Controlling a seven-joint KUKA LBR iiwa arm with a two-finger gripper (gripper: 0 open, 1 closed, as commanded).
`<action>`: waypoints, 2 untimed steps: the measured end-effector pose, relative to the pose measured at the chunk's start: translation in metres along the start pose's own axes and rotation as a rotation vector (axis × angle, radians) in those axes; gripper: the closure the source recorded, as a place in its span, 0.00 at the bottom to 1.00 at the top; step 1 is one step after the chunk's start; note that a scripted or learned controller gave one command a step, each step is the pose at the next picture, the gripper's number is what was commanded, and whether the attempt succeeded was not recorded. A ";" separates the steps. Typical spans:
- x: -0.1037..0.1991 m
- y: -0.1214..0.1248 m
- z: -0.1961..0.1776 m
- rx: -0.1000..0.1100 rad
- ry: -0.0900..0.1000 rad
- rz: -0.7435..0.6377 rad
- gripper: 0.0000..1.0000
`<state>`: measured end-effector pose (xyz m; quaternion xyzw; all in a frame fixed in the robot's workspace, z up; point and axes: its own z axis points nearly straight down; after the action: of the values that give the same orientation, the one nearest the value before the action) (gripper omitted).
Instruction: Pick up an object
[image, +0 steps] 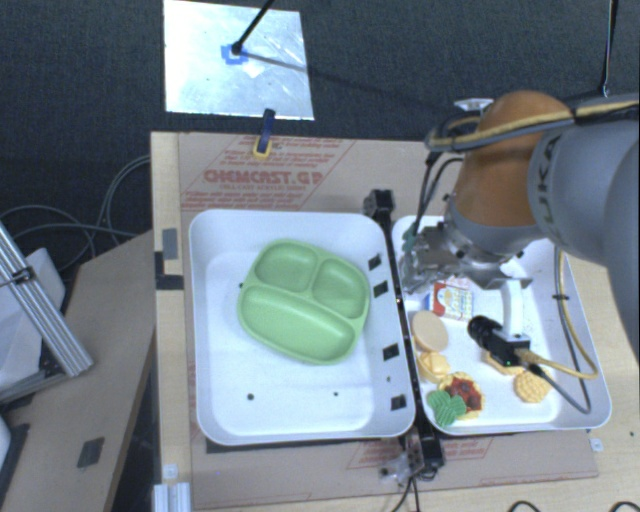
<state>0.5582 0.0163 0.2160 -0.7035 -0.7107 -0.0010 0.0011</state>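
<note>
Honestly nothing's picked up yet as far as I can see: the tool (432, 262) is down in the right shallow white bin (585, 395), can't tell if it's clenched, and the small toy foods (455, 395) lie on the bin floor.

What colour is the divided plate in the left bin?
Light green, seen in the camera view: the divided plate.

Right bin (590, 405): small toy foods lying loose — tan round disc (431, 330), yellow piece (435, 365), green-and-red piece (456, 397), waffle-like piece (532, 386), red-and-white packet (453, 299).
</note>
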 end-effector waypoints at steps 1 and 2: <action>-0.004 0.005 -0.018 -0.003 -0.002 0.005 1.00; -0.011 0.001 0.002 0.000 -0.003 0.010 1.00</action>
<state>0.5595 0.0053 0.2140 -0.7070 -0.7072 0.0003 -0.0001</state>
